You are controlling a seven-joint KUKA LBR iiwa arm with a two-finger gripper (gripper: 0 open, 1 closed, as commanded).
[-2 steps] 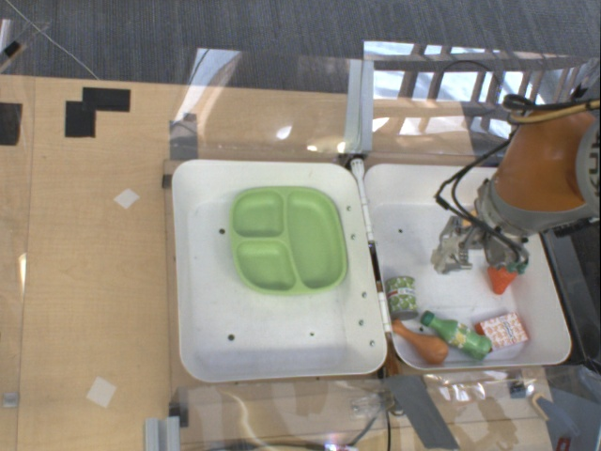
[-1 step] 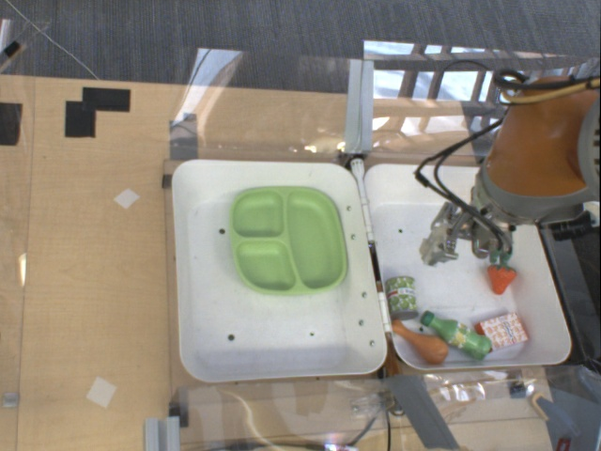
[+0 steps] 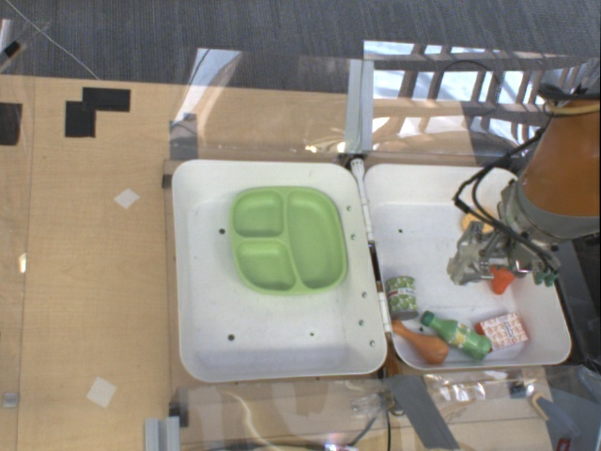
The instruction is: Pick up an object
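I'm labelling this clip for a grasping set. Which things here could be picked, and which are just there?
Pickable, right bin:
green can
green bottle
orange drumstick toy
red-and-white packet
small red piece
gripper above them

Just there:
green divided plate
left bin

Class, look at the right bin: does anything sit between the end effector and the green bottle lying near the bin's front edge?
Nothing visible does. The end effector hangs over bare floor of the right bin. The green bottle lies nearer the front edge. The small can sits to the camera's left of that line, and the orange piece to its right.
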